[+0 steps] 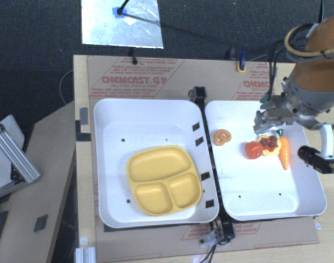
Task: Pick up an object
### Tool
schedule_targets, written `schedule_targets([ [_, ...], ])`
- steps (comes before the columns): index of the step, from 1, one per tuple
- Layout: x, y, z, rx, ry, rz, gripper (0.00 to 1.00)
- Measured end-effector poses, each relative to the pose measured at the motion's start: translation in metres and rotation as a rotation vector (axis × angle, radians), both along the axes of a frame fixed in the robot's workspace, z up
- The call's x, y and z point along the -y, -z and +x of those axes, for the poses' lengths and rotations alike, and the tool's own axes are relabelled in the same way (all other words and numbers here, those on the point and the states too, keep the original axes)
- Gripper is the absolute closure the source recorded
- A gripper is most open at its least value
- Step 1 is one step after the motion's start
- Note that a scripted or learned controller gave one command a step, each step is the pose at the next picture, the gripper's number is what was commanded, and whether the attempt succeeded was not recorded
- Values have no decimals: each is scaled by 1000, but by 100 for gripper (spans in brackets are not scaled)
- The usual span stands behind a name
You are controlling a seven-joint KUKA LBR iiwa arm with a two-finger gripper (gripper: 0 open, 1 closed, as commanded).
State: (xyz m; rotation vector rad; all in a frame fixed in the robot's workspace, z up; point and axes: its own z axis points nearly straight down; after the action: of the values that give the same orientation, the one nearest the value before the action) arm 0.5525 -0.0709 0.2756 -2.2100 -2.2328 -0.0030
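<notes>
Hovering low over the far part of the right bin (298, 201), the gripper (270, 126) sits just above a small cluster of toy food, and nothing there looks lifted yet, so the pick appears to be at the approach stage with the grasp and the raise both left to do. The cluster holds a red tomato-like piece (253, 149), a dark-topped bit touching it, and an orange carrot (284, 153) lying lengthwise just beside them; a small orange pretzel-shaped ring (221, 137) rests apart, near the divider between the 2 bins. All of these lie on the bin floor, by the look of it. Whether the gripper is spread or closed cannot be told, since the grey wrist body hides its tips. The left bin (109, 147) carries a yellow tray (164, 179) with 3 compartments, holding nothing. On the brown board (150, 75) under the bins, red printing reads "CHEMCAST GP" at the far left, and a partly covered repeat shows at the far right; the smaller lines beneath are too fine to read.
</notes>
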Motion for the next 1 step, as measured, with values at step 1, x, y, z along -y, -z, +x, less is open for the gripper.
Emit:
schedule_targets([
  [1,-46,11,-1,0,1,0,100],
])
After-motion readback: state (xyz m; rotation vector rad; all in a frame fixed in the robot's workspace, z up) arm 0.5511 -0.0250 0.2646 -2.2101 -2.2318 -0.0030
